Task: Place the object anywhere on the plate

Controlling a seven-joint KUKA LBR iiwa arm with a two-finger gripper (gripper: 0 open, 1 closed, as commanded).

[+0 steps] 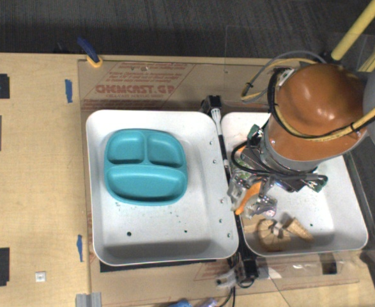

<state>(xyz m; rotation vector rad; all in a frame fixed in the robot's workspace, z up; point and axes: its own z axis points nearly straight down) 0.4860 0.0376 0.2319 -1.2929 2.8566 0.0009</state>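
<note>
Two white bins side by side on the bench: left bin (110, 235) holds a teal plate (146, 165) with three compartments, lying flat in the bin's upper-left part, nothing on it. Arm's orange band (315, 107) sits over the right bin (347, 229), wrist pointing down toward that bin's left side. Gripper (254, 197) is low over the right bin's left half, close to the divider between the bins. An orange object (246, 197), thin and tilted, sits right at the fingertips; can't tell if the jaws are clamped on it or just beside it, cables and metal parts clutter that spot. A tan, wood-coloured object (280, 229) lies on the right bin floor just below the gripper, apart from the plate.
</note>
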